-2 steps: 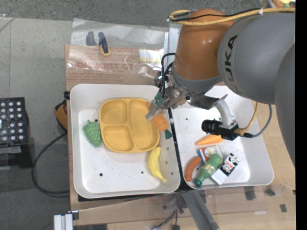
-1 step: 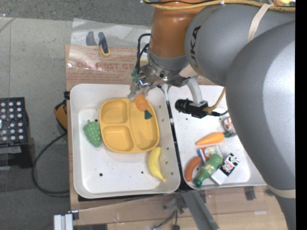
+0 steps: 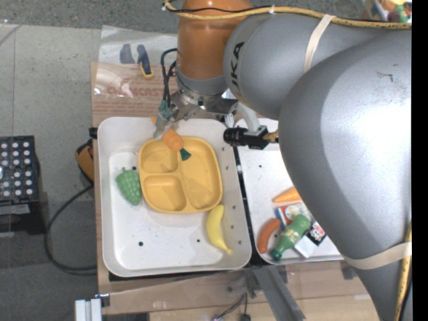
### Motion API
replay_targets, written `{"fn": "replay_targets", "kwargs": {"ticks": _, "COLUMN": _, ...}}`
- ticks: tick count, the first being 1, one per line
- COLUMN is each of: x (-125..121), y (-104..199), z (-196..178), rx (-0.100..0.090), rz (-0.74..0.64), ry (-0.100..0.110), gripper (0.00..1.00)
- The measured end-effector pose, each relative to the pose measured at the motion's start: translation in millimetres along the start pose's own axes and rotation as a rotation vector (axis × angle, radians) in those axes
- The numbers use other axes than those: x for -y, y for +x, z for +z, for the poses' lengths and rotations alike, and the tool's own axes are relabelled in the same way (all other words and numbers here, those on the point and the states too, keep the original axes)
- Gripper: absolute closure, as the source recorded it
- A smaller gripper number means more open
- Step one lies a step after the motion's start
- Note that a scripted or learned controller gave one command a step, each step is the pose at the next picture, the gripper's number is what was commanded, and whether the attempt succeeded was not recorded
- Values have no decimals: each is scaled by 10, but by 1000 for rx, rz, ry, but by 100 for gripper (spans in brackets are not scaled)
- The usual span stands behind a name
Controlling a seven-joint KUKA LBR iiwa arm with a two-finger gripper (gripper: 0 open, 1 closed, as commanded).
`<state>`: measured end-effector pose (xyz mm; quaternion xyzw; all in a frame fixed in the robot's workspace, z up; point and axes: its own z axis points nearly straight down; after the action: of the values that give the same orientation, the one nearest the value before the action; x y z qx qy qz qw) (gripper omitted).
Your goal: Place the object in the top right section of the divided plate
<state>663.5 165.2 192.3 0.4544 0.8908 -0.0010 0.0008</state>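
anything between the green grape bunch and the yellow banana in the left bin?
In the camera view, the yellow divided plate's lower corner juts into the line between the green grape bunch and the yellow banana; below it lies bare white bin floor.

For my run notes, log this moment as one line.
arm: over left bin | gripper: at yellow divided plate back edge | toy carrot: on plate's upper rim, by gripper | grip: unclear | placement: not confirmed

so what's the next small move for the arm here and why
Probably nudge the orange carrot-like object toward the plate's right side. It lies at the top edge of the yellow divided plate, about mid-width, just below the gripper, and I can't tell whether it is gripped or which section it lies over.
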Motion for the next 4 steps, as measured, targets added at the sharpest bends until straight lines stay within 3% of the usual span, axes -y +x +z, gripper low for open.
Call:
{"fn": "replay_targets", "kwargs": {"ticks": 1, "x": -1, "y": 0, "z": -2, "rx": 1, "rz": 0, "ry": 0, "gripper": 0}}
{"fn": "replay_targets", "kwargs": {"ticks": 4, "x": -1, "y": 0, "z": -2, "rx": 1, "rz": 0, "ry": 0, "gripper": 0}}
